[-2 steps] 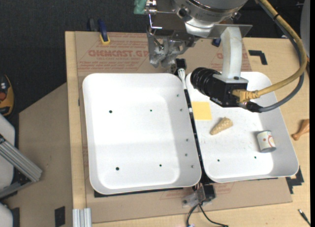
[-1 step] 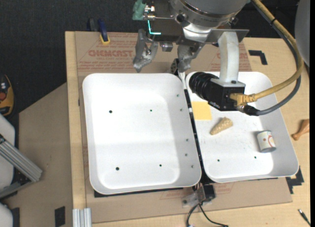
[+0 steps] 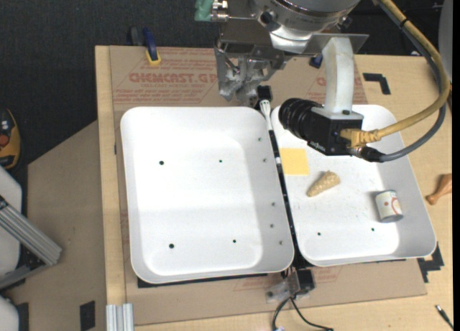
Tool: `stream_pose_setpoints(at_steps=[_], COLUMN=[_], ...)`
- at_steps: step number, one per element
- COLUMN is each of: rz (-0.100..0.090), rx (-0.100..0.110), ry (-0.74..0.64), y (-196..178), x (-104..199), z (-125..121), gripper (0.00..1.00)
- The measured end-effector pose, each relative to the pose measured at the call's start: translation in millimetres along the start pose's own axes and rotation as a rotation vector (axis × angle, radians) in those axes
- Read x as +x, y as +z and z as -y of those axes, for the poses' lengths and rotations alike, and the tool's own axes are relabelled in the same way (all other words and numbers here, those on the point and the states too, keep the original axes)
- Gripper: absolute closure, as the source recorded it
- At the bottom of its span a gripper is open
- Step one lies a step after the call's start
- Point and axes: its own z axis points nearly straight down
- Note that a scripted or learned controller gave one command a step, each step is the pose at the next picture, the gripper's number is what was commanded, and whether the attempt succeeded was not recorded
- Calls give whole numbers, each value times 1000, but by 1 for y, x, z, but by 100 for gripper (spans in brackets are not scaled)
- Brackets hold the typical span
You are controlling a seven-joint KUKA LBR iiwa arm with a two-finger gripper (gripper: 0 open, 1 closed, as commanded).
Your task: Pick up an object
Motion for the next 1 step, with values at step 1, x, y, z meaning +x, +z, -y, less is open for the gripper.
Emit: stream_pose_setpoints(at_steps=[1], rz=[1], rx=[2], ry=[1], y=[1], x=[0], z=[0], gripper=[0])
